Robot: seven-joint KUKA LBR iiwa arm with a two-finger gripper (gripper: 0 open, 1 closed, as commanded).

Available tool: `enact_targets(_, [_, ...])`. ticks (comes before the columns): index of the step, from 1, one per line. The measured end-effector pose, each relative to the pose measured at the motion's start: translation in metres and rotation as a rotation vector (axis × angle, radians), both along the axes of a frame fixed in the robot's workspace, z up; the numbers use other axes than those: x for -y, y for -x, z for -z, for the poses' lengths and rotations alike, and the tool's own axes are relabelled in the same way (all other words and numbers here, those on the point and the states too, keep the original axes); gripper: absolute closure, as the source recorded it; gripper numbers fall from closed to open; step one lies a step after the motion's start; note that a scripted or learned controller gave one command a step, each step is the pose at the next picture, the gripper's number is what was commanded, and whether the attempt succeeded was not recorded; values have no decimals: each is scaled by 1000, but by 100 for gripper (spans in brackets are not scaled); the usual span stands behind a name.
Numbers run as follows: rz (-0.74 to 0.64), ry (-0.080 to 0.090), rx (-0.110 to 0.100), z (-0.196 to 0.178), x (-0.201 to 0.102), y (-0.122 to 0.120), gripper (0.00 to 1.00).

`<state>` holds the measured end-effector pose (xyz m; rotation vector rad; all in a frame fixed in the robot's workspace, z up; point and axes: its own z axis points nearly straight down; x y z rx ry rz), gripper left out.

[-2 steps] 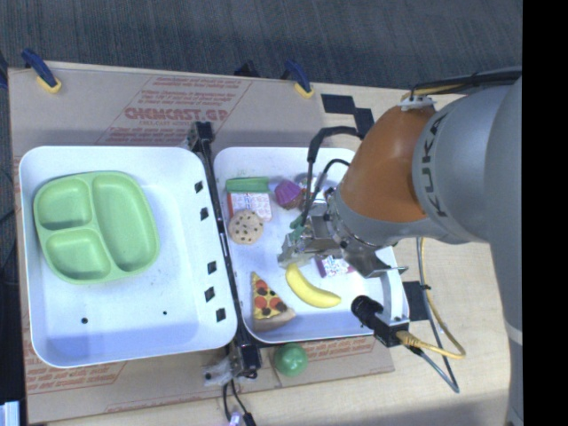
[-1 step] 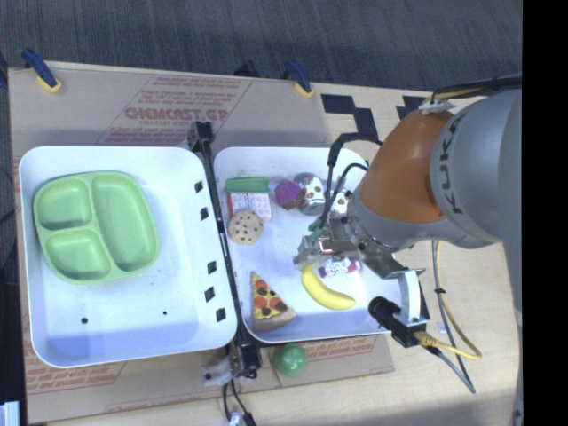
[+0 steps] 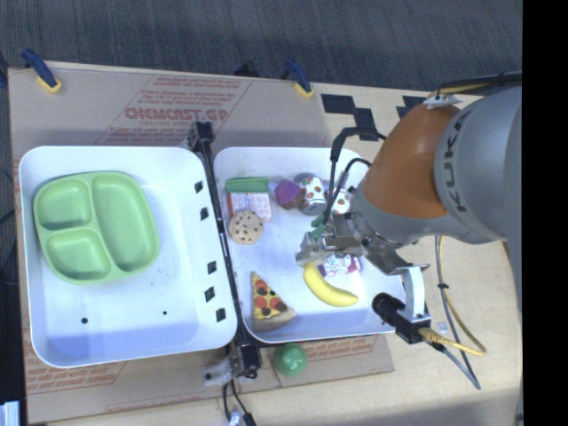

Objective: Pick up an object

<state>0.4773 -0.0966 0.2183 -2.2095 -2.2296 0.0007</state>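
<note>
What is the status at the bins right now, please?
Gripper low in right bin, just above banana; grasp unconfirmed. Pizza slice, cookie lie apart to its left. Green divided tray in left bin.

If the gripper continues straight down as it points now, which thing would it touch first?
Probably the banana: the gripper hangs just above its upper end. Depth is unclear, so it may meet the bin floor beside it.

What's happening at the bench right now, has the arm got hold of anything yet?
The arm's gripper is low over the right bin, just above the banana. Nothing shows between its fingers, so I can't say it holds anything. The pizza slice, cookie, green-topped box and purple piece lie apart in that bin. The left bin holds a green divided tray. A green ball sits outside on the cardboard.
</note>
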Motion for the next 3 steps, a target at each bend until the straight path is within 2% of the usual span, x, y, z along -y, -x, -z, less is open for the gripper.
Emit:
enact_targets(1, [-6,0,2,-10,0,-1,100])
enact_targets(2, [2,2,5,-24,-57,0,100])
enact_targets(3, [-3,2,6,-35,-57,-1,100])
